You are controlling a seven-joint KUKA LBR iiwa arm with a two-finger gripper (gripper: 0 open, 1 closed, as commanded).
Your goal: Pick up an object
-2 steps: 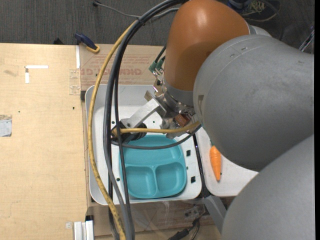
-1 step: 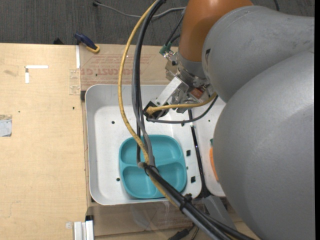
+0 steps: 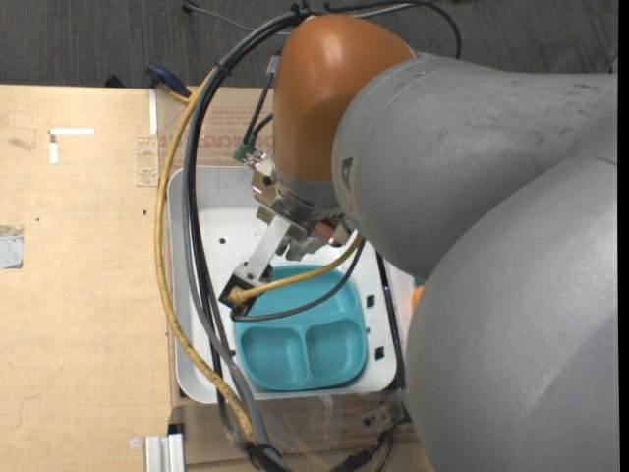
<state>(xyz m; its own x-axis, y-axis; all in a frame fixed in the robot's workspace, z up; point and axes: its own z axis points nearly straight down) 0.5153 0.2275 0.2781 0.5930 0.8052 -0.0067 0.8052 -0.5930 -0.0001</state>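
A teal divided tray [image 3: 307,344] with compartments lies in the near part of the white bin [image 3: 189,264]. The arm's orange band and grey body hang over the bin and cover most of it. The gripper [image 3: 305,236] sits just below the orange band, above the tray's far edge. Cables cross the tray's far rim.
A pale wooden bench surface [image 3: 79,264] spreads to the left of the bin. A cardboard strip [image 3: 221,126] lies past the bin's far wall. Yellow and black cables [image 3: 182,264] loop down along the bin's left side. A small orange patch [image 3: 417,293] peeks out beside the arm.
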